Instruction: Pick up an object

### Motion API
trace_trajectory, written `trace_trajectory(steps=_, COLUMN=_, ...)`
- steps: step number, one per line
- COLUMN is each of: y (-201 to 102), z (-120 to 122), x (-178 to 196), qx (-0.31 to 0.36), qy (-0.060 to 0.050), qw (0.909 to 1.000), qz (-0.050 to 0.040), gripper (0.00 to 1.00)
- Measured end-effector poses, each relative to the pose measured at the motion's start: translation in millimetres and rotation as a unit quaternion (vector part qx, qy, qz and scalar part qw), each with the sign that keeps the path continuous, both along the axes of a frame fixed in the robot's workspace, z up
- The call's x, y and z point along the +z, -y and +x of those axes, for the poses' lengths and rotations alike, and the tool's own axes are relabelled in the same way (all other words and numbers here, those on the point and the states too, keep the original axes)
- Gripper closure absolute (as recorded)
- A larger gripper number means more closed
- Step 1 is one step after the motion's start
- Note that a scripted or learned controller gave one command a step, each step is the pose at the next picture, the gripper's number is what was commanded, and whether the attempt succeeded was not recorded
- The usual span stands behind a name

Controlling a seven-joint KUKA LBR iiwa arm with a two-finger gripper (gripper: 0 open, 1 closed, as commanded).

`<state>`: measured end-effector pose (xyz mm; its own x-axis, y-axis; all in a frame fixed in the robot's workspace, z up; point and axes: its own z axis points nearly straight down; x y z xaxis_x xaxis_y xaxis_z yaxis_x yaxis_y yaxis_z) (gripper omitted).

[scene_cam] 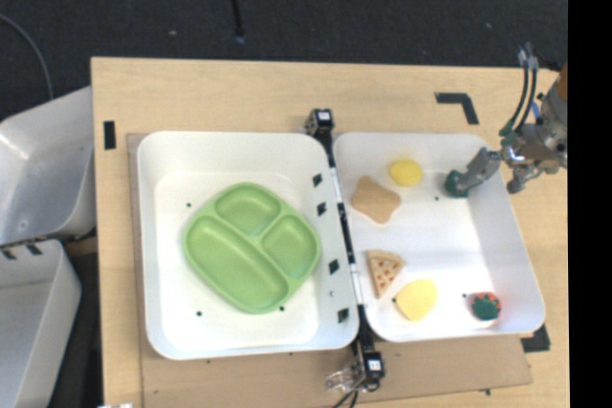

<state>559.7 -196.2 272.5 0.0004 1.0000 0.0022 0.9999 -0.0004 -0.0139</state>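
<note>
Dark green lump [455, 183] is sitting around 2 o'clock in the right bin [449, 244]. The gripper [485, 166] is hanging right against it on its 2 o'clock side, and honestly I'm not managing to tell if it's open, clenched or actually gripping the lump. I'm thinking the trick is coming down square over it and closing low, since it's lying near the bin wall. Yellow ball [405, 172] is sitting at its 9 o'clock, toast piece [374, 200] further out, pizza slice [384, 272] toward 7 o'clock.
</note>
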Motion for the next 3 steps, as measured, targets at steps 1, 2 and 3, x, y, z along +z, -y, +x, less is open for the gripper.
trace_trajectory(steps=1, y=-1, z=2, x=5, qx=0.001, qy=0.005, qw=1.0, qz=-0.0008, gripper=0.0)
trace_trajectory(steps=2, y=-6, z=6, x=-59, qx=0.001, qy=0.002, qw=1.0, qz=-0.0003, gripper=0.0)
trace_trajectory(steps=3, y=-10, z=13, x=-110, qx=0.001, qy=0.002, qw=1.0, qz=-0.0005, gripper=0.0)
